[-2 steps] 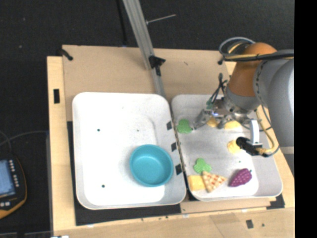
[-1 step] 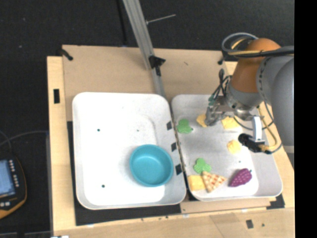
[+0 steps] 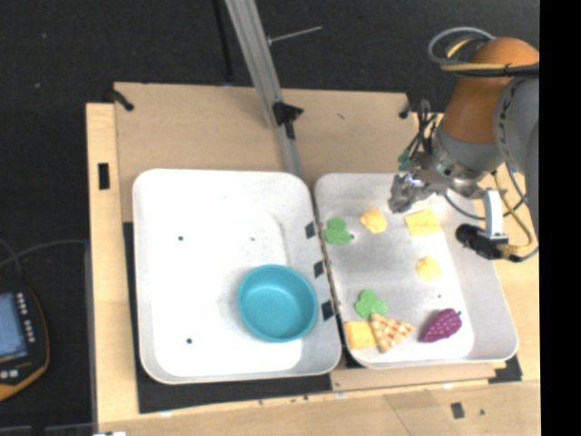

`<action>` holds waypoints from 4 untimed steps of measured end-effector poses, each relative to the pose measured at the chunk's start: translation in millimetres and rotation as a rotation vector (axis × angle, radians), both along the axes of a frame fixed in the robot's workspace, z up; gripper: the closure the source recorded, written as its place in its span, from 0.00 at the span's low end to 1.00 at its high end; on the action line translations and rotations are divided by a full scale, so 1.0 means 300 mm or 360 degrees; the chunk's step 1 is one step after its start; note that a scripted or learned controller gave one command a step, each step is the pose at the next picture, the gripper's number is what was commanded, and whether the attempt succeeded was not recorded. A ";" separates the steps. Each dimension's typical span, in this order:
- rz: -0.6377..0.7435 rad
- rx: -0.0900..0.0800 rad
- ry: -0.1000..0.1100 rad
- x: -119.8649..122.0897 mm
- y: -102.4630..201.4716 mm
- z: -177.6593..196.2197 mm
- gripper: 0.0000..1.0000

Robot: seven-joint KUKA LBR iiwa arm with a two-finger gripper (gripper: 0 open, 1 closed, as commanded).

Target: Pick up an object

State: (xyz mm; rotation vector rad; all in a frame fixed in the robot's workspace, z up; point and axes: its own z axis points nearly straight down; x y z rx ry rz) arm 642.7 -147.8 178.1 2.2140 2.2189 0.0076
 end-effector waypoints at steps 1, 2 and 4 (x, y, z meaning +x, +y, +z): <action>0.0003 0.0001 0.0001 0.025 0.023 0.172 1.00; 0.0003 0.0000 0.0001 0.030 0.018 0.339 1.00; 0.0004 0.0002 0.0013 0.003 0.306 0.322 1.00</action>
